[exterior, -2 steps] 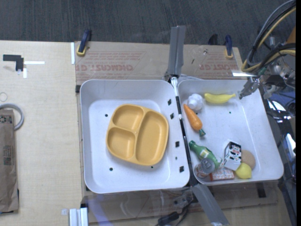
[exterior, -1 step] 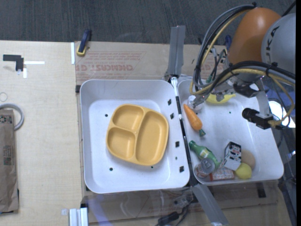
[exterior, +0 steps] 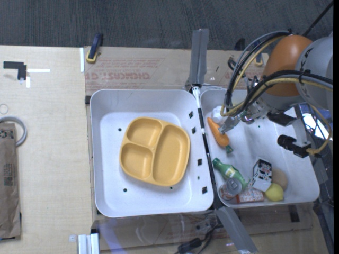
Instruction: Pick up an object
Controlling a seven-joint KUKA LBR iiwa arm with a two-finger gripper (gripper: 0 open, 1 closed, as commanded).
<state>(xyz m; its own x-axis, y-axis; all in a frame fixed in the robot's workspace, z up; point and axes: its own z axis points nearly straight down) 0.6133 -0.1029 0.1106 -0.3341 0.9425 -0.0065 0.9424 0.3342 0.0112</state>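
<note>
Gripper (exterior: 229, 125) low against right bin's (exterior: 296, 197) left wall, touching orange carrot (exterior: 218, 133); grip state impossible to tell. Green bottle (exterior: 229, 171), lemon (exterior: 274, 192) near front edge.

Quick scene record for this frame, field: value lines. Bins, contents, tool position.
left bin: holds a yellow divided plate with three compartments
right bin: carrot, green bottle, small carton, lemon, other items clustered at the near edge
carrot: lies near the bin's left wall, far half
green bottle: on its side, nearer than the carrot
small carton: beside the lemon
tool: just right of the carrot's upper part; no object seen between its fingers
</note>
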